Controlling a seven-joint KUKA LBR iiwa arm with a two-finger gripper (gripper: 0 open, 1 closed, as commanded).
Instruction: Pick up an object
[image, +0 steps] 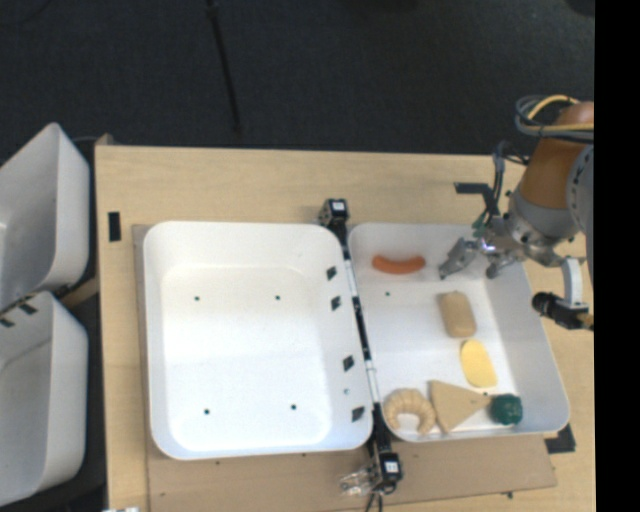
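Note:
The right bin (530, 300) holds several items. A red sausage (398, 264) lies near its far edge, and a tan bread-like block (458, 314) sits in the middle. Below that is a yellow oval piece (478, 364). Along the near edge are a croissant (408, 410), a tan wedge (455, 405) and a small green ball (506, 408). My gripper (475, 262) hangs over the bin's far right part, just right of the sausage and above the tan block. Its fingers are spread open with nothing between them.
The left bin (160, 330) stands beside the right one, with a black-clipped divider (352, 320) between them. White boxes (40, 210) sit off the bench at the left. A dark cable (225, 70) runs across the floor behind.

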